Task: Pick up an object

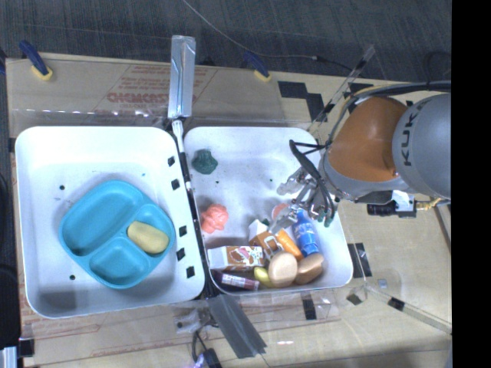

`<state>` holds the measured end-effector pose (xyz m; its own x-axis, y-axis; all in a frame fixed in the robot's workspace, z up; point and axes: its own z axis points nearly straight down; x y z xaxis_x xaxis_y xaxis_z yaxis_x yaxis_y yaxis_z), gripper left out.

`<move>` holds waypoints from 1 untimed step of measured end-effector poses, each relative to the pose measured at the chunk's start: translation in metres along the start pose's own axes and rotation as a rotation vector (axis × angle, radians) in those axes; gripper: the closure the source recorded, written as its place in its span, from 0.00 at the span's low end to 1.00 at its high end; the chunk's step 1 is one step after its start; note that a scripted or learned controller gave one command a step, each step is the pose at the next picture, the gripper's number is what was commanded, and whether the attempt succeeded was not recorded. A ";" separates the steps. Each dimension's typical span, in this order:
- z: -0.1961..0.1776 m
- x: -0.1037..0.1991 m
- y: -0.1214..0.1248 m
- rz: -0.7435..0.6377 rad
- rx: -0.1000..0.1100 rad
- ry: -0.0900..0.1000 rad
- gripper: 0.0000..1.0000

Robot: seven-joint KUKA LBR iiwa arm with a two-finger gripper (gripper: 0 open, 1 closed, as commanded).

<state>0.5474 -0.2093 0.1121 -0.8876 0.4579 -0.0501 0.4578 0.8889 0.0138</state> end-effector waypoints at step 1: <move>0.002 0.020 -0.018 0.565 0.010 0.006 0.00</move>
<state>0.5211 -0.2158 0.1093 -0.5043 0.8630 -0.0322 0.8626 0.5051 0.0269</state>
